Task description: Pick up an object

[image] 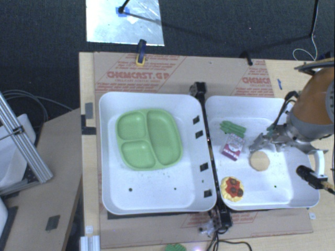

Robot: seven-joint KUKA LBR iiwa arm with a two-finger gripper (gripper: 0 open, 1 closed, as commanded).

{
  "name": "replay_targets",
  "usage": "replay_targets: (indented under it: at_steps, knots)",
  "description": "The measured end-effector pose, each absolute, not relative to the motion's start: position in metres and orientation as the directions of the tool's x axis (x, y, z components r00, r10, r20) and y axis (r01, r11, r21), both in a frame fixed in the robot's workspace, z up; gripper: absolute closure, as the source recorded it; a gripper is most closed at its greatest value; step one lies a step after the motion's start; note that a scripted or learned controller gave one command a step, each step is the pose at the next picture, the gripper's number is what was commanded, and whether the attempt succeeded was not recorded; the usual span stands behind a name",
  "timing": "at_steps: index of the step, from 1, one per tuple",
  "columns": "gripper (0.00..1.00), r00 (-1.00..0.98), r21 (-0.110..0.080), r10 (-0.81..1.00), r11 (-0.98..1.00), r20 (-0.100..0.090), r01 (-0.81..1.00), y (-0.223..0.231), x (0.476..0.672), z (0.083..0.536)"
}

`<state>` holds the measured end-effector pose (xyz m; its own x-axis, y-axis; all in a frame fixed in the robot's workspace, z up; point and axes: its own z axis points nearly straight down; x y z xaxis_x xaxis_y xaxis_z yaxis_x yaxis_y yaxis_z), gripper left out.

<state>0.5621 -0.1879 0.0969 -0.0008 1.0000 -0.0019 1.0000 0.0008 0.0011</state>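
Approach phase, nothing grasped yet. Arm (pixel 314 106) comes in from the right over the right bin (pixel 272 106), gripper (pixel 260 143) low, just above the round tan bun-like piece (pixel 259 161). Metal fingers (pixel 257 140) point left and down toward the bin floor, tips just beside the bun's upper edge. Can't tell whether the gripper is spread or closed from this slant, and no object shows between the tips, so I'm not calling a hold.

Candidates in the right bin:
- tan bun, closest to the gripper, looks like the target
- red-and-white packet (pixel 232 146), just left of the gripper
- green ridged piece (pixel 233 127), above the packet
- yellow disc with red spots (pixel 232 188), near the front wall

Left bin (pixel 152 192) holds a green divided tray (pixel 148 139), well apart from the arm.

Next move, my read: shift the tips slightly toward the front of the bin to centre over the bun, drop straight down, close, lift. Bun is rounded and low, so an off-centre pinch likely squirts it sideways. Packet is near enough to get nudged if the approach drifts left.
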Motion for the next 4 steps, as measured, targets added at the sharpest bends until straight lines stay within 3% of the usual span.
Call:
replay_targets:
  at_steps: [1, 2, 3, 4]
  knots:
    - [0.0, -0.01, 0.014, 1.0, 0.01, -0.008, 1.0, -0.117, 0.62, 0.087]
    - [0.0, -0.007, 0.009, 1.0, 0.007, -0.002, 1.0, -0.117, 0.672, 0.086]
    - [0.0, 0.0, -0.002, 1.0, 0.0, 0.0, 1.0, -0.129, 0.619, 0.084]
    - [0.0, -0.006, 0.006, 1.0, 0.006, -0.001, 1.0, -0.138, 0.656, 0.086]
